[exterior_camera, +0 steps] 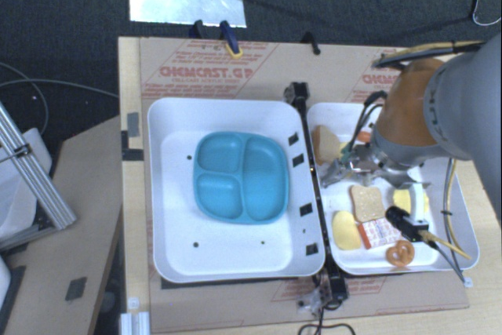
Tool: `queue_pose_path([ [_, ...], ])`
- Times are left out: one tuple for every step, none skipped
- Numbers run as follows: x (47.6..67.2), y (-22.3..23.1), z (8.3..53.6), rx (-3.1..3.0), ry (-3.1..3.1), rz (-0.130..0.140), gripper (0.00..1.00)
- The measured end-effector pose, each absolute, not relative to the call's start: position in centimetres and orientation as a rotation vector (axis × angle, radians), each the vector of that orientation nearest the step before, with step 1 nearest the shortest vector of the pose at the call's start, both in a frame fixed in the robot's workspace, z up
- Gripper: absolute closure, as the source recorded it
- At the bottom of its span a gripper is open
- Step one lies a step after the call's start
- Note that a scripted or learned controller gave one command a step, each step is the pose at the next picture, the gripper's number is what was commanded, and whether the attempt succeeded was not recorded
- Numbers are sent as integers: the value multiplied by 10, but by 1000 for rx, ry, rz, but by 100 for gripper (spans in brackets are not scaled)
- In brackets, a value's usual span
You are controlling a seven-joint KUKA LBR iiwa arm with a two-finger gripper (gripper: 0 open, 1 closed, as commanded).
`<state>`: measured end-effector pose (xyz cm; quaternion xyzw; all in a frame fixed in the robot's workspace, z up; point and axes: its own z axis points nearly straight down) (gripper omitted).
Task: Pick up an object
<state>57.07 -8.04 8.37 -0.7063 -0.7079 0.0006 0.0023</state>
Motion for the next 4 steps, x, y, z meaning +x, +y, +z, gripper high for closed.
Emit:
queue_pose_path([
  [574, -83, 95, -2223, -2224, -4, 100],
  [608, -13, 191, -2213, -2240, -18, 100],
  [543, -35, 184, -2221, -2219, 3, 100],
  [518, 27, 234, -2211, -2234, -9, 100],
])
